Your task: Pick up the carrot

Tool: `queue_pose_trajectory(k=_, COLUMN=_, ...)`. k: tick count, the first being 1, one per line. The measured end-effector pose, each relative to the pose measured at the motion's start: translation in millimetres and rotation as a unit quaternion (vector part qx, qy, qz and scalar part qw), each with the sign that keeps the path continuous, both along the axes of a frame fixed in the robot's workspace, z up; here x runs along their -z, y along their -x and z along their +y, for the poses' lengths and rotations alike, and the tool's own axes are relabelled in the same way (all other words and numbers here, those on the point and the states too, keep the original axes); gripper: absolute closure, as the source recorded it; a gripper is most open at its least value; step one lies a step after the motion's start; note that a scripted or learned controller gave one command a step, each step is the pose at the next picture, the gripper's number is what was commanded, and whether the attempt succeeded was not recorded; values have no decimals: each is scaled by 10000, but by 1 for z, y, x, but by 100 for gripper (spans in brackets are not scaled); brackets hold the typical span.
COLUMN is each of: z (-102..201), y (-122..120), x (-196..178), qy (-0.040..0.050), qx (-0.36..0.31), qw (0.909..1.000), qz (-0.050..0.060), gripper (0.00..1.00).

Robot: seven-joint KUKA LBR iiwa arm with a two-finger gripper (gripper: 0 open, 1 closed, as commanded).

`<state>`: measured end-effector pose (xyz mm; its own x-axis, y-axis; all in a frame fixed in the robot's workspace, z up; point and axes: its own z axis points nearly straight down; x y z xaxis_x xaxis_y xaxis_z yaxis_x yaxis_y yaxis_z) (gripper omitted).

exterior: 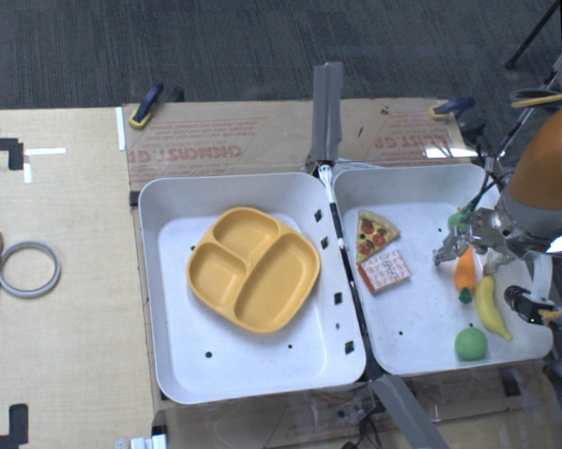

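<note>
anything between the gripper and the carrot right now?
Nothing visible. The gripper sits right at the carrot in the right bin. The banana lies close beside the carrot on its right, and the green ball lies below; neither blocks the approach.

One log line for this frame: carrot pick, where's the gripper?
phase: at carrot | gripper: over carrot top, right bin | grasp: not confirmed | neighbours: banana, green ball
</note>
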<state>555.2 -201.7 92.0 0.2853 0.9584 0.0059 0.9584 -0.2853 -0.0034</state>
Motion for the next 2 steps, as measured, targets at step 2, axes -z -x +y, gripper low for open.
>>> queue_pose_trajectory(k=2, z=23, y=-42, x=-104, qy=39, qx=-774, qw=9970, qz=-4, gripper=100)
